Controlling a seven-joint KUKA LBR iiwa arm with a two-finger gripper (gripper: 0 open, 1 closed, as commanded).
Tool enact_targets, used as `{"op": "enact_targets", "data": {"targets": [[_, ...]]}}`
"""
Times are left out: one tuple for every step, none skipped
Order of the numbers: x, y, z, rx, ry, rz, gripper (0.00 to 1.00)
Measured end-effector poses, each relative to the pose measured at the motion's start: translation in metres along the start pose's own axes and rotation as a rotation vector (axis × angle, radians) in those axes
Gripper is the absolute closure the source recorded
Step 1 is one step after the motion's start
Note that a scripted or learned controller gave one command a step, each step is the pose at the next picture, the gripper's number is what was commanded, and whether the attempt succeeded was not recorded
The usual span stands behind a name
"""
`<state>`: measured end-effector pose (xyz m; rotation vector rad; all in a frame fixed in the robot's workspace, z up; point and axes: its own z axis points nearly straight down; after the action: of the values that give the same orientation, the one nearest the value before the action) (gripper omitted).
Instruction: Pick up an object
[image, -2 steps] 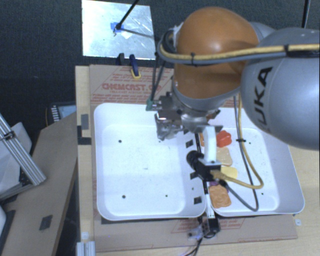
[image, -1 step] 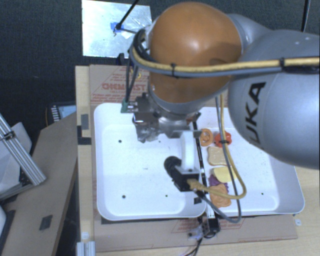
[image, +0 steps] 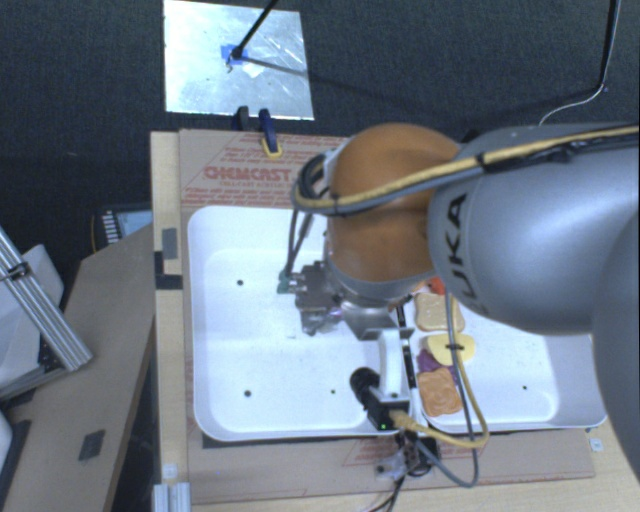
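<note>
My gripper (image: 318, 312) hangs low over the left white bin (image: 230, 330), near its right side, under the orange band of the wrist. The big grey arm covers most of the right bin (image: 540, 400). Just right of the divider lie a few small items: a tan flat piece (image: 436, 313), a yellow and purple piece (image: 448, 350) and an orange-brown piece (image: 441, 393). They sit to the right of the gripper, apart from it. I see nothing between the gripper and the bin floor.
A brown cardboard sheet (image: 240, 170) lies under the bins. A shiny foil square (image: 235, 60) sits at the back on dark cloth. An aluminium frame (image: 35, 310) stands at the far left.
</note>
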<state>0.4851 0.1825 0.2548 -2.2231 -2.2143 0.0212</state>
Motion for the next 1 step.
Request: {"op": "enact_targets", "data": {"targets": [[-0.0045,-0.0002,0.1316,0.001,0.002,-0.004,1.00]]}}
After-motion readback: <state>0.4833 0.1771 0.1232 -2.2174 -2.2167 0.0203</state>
